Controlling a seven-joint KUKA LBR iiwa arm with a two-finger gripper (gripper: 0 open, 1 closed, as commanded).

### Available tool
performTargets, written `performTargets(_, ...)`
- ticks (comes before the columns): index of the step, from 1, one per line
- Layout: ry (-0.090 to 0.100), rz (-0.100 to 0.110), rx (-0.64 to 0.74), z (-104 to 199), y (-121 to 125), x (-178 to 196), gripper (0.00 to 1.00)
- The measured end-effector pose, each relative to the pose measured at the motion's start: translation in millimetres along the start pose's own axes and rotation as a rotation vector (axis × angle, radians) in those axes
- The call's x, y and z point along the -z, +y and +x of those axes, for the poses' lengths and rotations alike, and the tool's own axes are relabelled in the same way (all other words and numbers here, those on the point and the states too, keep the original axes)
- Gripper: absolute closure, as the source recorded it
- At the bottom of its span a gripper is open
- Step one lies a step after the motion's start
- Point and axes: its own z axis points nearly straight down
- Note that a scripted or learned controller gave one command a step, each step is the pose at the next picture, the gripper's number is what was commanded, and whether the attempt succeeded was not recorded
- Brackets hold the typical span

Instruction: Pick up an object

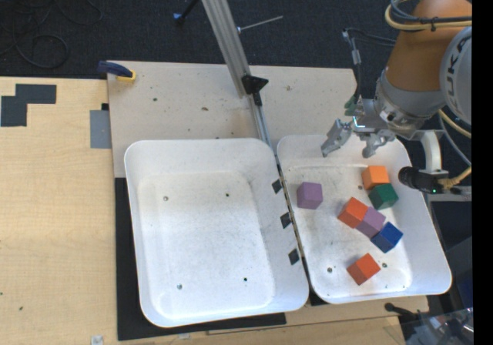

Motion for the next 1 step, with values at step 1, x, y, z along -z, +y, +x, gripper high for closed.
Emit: performTargets(1, -0.001, -0.005, 0.000, -0.4, 0.8, 2.9, 0.00)
